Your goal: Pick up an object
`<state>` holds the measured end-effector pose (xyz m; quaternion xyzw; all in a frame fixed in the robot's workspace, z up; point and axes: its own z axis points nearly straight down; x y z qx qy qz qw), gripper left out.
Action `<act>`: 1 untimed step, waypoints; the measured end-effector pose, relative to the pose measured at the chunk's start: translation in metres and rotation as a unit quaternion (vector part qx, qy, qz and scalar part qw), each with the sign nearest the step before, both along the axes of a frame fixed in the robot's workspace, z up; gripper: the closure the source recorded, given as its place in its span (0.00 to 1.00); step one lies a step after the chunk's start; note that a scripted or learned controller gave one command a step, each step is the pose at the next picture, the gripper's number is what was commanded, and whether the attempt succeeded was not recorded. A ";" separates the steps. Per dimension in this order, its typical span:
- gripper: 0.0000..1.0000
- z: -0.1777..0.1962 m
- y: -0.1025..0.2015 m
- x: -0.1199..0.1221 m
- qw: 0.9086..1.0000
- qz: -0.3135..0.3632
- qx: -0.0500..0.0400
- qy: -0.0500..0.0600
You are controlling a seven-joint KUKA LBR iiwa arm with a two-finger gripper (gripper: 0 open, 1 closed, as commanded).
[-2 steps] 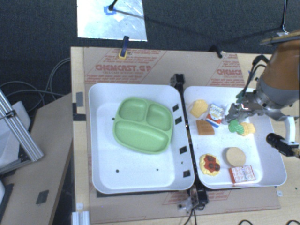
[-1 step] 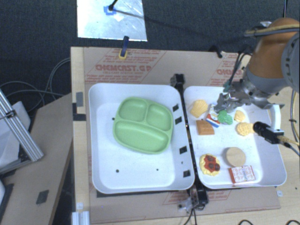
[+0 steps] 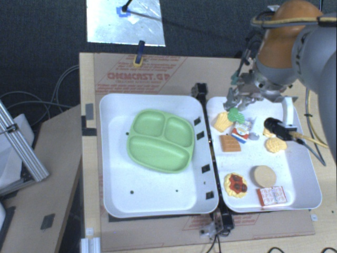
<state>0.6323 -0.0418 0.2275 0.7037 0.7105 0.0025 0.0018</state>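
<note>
1. The gripper (image 3: pixel 237 105) is hanging low at the upper left of the right bin (image 3: pixel 305 181); I cannot tell how it is set.
2. A green toy (image 3: pixel 236 115) is lying just beneath it, beside a yellow wedge (image 3: pixel 222 122).
3. The green divided plate (image 3: pixel 160 140) is sitting in the left bin (image 3: pixel 113 141).

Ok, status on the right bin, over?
Gripper low over right bin's far-left corner, above green toy. Nothing seen between fingers. Yellow wedge and cracker crowd close.
</note>
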 end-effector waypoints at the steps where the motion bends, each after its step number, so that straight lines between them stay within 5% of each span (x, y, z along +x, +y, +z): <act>1: 1.00 -0.007 0.033 0.016 1.000 -0.002 -0.001 0.001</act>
